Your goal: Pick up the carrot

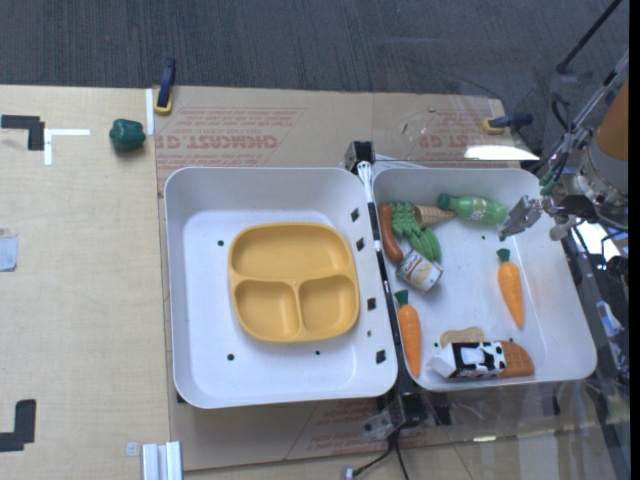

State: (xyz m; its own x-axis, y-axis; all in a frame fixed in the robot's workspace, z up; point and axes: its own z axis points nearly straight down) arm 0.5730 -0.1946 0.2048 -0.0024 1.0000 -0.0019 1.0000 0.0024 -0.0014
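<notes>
— can you read anything from where you're standing?

— just the red print on the cardboard sheet [262, 128] under the bins. it's upside down from here and i can't make out the word. the little can [421, 271] has a label too, but it's too small to read.

— what's lying around outside the bins?

— a dark green lump [127, 135] on the bench at the far left, and a blue-and-yellow clamp [165, 87] on the cardboard's far edge, with another one [507, 122] off to the right.

— and the left bin?

— the left bin [190, 298] holds a yellow divided plate [294, 280], three sections, sitting flat.

— the right one's busier.

— yes. in the right bin [560, 298] there's a carrot [511, 285] lying by itself toward the right side, green top pointing away from us. a second carrot [409, 332] lies along the left wall, just below the can. above that, a reddish sausage [388, 234] beside a leafy green toy [414, 228], a cone-like piece [437, 213] and a green bottle [476, 208] on its side. at the near edge, a black-and-white carton [470, 359] against a brown wedge [515, 360].

— and the gripper?

— the gripper [522, 214] is at the bin's far right corner, next to the bottle, well apart from both carrots. whether its fingers are spread or closed, i can't tell. nothing visible between them.
</notes>
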